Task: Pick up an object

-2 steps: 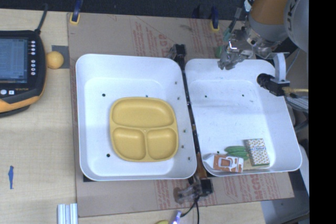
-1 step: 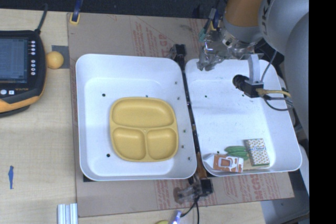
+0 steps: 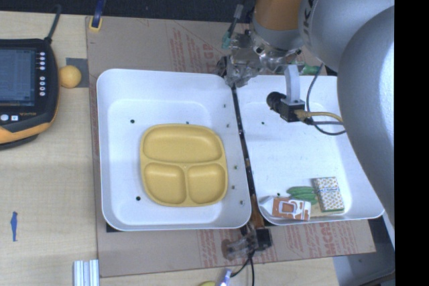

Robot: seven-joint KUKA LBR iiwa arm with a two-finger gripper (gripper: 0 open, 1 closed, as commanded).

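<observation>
While the grey arm (image 3: 348, 17) with its orange band reached in from three o'clock, the gripper (image 3: 236, 72) was seen at the twelve o'clock end of the seam between the two white bins. Whether the claw was wide or narrow could not be told, and nothing was seen held in it. A yellow divided tray (image 3: 183, 164) was seen lying flat in the left bin (image 3: 114, 144). In the right bin (image 3: 335, 157), toward five o'clock, a small patterned box (image 3: 328, 193), a green item (image 3: 303, 192) and an orange-and-white packet (image 3: 291, 208) were seen clustered close together.
</observation>
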